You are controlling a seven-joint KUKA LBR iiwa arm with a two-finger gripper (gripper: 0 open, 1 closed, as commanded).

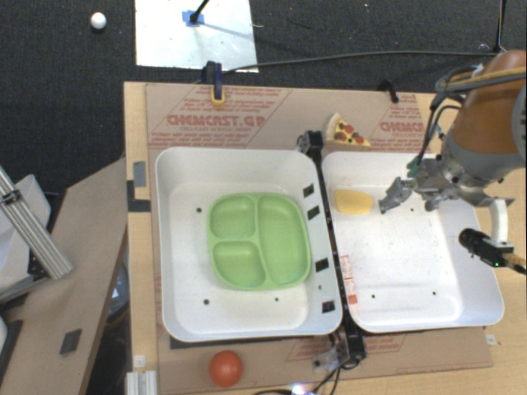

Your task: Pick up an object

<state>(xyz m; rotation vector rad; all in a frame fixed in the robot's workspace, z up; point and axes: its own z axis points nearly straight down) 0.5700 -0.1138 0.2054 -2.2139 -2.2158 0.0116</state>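
Observation:
A pale yellow block (354,202) lies in the right bin (428,303), near its far left corner. My gripper (410,202) hangs just to the right of the block, low over the bin floor, open with nothing between its fingers. Its left fingertip (389,201) is close to the block's right edge; whether it touches I cannot tell. The grey arm with its orange band (490,109) comes in from the right above the bin.
The left bin (185,303) holds a green divided plate (258,239). A toy pizza slice (347,131) lies on the board behind the bins, and an orange-red ball (225,368) sits in front of them. A black divider (323,220) runs between the bins.

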